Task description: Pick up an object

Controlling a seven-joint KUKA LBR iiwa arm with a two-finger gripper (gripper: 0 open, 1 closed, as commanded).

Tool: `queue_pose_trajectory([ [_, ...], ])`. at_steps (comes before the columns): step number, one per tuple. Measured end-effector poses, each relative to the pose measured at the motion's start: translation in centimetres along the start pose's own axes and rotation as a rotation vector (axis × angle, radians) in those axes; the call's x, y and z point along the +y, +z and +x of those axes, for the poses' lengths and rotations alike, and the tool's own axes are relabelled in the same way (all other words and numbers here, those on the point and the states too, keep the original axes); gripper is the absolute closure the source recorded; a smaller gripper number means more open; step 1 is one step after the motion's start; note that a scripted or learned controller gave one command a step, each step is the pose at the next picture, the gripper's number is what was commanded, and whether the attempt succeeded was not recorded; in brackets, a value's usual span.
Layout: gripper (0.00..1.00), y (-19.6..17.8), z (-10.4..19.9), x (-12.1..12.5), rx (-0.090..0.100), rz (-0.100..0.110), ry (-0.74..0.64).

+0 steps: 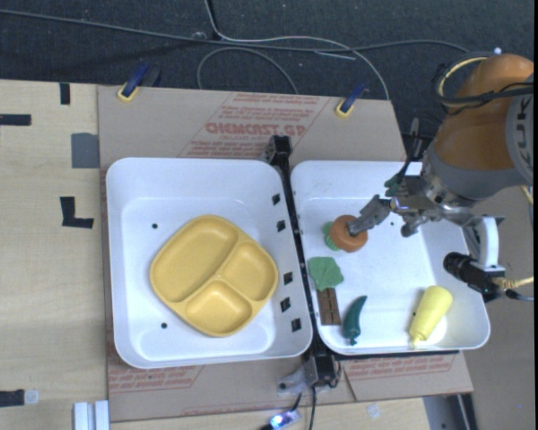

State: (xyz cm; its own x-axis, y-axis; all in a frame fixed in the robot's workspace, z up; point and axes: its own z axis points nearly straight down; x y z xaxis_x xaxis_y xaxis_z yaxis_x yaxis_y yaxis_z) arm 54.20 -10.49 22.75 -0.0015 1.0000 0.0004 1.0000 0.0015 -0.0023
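tool (366, 221) just above orange toy (345, 234)

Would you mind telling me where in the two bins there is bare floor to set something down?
Left bin: bare strips around the yellow plate. Right bin: free between orange toy and yellow toy; crowded along its left wall, by green piece and green pepper.

Yellow plate (213, 276), white bins (125, 240), orange toy (345, 234)

Robotics lab: taped cardboard bench (251, 124), trailing cables (251, 47).
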Motion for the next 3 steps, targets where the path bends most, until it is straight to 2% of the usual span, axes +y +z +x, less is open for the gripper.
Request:
queue_pose_trajectory([
  [1,0.0,6.4,0.1,0.3,0.0,0.006,0.001],
  [2,0.0,11.2,0.2,-0.7,-0.006,0.0,0.005],
  [3,0.0,13.6,-0.3,0.0,-0.011,-0.025,0.009],
])
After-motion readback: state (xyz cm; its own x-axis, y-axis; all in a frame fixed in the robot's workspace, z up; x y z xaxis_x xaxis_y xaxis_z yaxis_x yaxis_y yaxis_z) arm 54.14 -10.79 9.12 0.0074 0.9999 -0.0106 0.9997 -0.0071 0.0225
